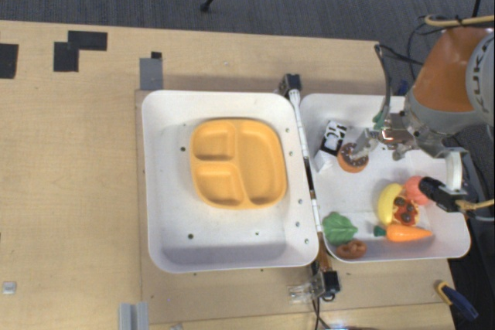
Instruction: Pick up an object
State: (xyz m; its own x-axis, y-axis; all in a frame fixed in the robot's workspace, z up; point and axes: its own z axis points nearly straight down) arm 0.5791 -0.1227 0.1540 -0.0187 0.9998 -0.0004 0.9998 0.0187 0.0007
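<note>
In the right-hand bin [433,243], the pincer [363,144] is seen low over a small orange-brown cup-like toy [353,161]; whether it is open or closed cannot be told. The toy is judged light, stiff and slippery, best taken by its rim. A black-and-white block [333,137] crowds it; banana [389,202], carrot [407,233] and green leaf [339,227] lie well apart.
</note>
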